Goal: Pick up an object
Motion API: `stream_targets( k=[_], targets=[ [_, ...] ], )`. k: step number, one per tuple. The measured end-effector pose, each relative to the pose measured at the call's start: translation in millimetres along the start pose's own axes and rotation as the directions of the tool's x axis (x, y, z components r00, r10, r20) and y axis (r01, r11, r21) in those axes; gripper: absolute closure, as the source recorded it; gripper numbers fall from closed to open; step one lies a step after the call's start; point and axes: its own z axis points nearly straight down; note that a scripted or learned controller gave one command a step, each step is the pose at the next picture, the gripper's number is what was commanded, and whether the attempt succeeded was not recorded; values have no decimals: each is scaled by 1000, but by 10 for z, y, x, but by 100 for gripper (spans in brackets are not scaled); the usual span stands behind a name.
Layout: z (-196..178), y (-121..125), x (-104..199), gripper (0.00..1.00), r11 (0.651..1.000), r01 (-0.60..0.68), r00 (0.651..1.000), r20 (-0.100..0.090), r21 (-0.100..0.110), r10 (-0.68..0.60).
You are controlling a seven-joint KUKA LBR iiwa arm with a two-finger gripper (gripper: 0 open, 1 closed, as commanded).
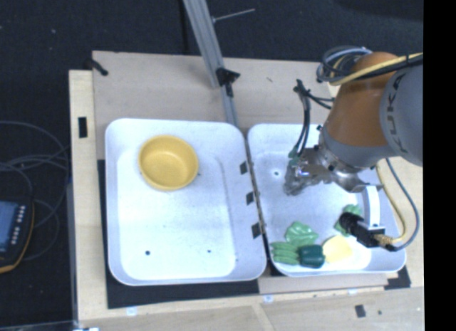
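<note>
My gripper (294, 180) hangs over the middle of the right bin (274, 144), under the orange wrist band. Nothing shows between its tips. At the bin's near edge lie a light green leafy piece (301, 233), a darker green piece (285, 253), a dark teal block (311, 255) and a yellow object (338, 250), all below the gripper and apart from it. A small dark green object (349, 221) sits by a white piece at the bin's right side. A yellow bowl (169, 162) stands upright in the far part of the left bin (178, 251).
A grey metal pole (206, 38) runs from the top of the view down to the divide between the bins. Cables loop off the arm at the right (395, 201). The bench edge (82, 180) lies left of the bins, with a handheld device (13, 233) on the floor.
</note>
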Motion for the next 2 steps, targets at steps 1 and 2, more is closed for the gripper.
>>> stream_targets(
  k=[1,2],
  targets=[
    [-125,-92,583,100,1000,1,1000,0,0,-1],
    [-245,-197,1100,100,1000,-1,1000,0,0,1]
  ],
)
